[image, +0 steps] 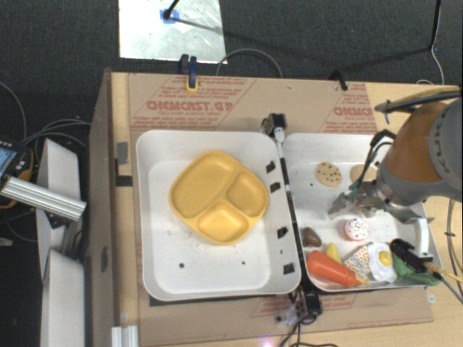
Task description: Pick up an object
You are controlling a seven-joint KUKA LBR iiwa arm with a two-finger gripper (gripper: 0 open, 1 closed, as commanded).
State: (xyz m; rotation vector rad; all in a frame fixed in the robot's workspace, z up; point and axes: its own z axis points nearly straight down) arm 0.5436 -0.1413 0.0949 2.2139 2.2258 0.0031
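From the camera view, the gripper hung low in the right bin, its fingers spread apart with nothing between them. Just at its five o'clock lay the pink-and-white cupcake, likeliest target; the cookie sat at eleven o'clock. At the bin's six o'clock crowded a carrot, a fried egg and other toys. The left bin held a yellow divided plate. The cupcake, round and small, could have rolled off one fingertip if the descent came off-centre.
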